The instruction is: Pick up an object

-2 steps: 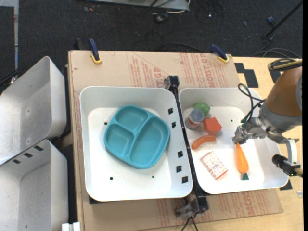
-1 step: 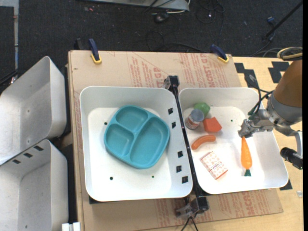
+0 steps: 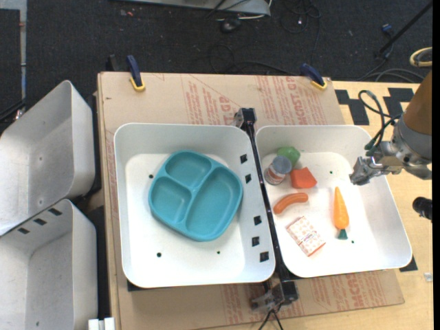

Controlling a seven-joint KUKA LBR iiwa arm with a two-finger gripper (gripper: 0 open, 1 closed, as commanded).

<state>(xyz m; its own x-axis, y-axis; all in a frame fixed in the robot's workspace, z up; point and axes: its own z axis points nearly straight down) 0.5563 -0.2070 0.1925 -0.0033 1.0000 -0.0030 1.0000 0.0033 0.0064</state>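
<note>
Seemingly at the approach step, the gripper (image 3: 360, 172) hangs over the right edge of the right bin (image 3: 395, 205), reaching in from the right on a grey arm (image 3: 416, 126) with an orange band. Nothing sits between its fingers, and whether they are apart or together cannot be told from this slanted overhead view

Closest to the fingers is a toy carrot (image 3: 340, 210), lying lengthwise just below and a little left of them, green tip pointing toward the near rim. It looks like the likeliest thing to pick up. Further left of the fingers sit an orange block (image 3: 303, 179), a small can (image 3: 278, 170) and a green piece (image 3: 289, 155), bunched close together. Below that bunch lies a sausage (image 3: 291, 202), and nearer the front rim a small printed packet (image 3: 305, 236)

For the next move, the gripper would likely need to shift down and left over the carrot, turn so the fingers straddle its narrow width, then lower and close. The carrot lies apart from its neighbours, so little stands in the way; the bin's right wall, close beside the fingers, is the main thing to avoid

Well to the left of the fingers, the left bin (image 3: 137, 253) holds a blue divided plate (image 3: 196, 194). A black divider (image 3: 261, 205) runs between the two bins
</note>
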